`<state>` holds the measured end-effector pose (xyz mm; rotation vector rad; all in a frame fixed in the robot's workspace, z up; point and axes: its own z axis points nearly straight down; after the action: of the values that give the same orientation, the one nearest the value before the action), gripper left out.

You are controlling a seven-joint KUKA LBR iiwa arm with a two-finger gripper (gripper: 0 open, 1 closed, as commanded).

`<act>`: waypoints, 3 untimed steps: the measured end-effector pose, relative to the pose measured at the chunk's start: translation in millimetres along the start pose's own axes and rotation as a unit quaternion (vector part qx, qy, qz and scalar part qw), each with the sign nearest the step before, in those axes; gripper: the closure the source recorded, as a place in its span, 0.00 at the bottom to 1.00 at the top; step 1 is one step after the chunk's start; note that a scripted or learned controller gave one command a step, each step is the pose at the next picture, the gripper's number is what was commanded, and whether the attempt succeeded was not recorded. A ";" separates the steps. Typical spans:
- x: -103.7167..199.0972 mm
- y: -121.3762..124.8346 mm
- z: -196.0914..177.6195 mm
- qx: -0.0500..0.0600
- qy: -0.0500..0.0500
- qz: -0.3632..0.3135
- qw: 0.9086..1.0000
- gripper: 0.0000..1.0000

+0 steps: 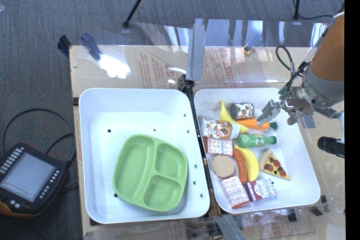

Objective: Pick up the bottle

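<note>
A small green bottle (256,140) lies on its side in the middle of the right bin (306,163), cap end toward the right, among toy foods. An orange carrot (254,123) lies just behind it and a yellow banana (248,161) just in front. My gripper (287,116) hangs over the bin's upper right part, above and to the right of the bottle. Its fingers stand open, with nothing between them. The left finger (270,111) is over the carrot's right end.
Also in the right bin are a can (243,110), a pizza slice (274,165), a round bun (223,166), a sausage and several snack packets. The left bin (101,115) holds a green divided plate (151,173). A control pendant (25,178) lies on the floor at the left.
</note>
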<state>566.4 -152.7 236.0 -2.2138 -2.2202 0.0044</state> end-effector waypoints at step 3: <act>4.8 35.7 149.6 0.001 -0.001 0.074 0.997 0.00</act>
<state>601.1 -147.5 86.2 -2.3728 -2.0501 0.0094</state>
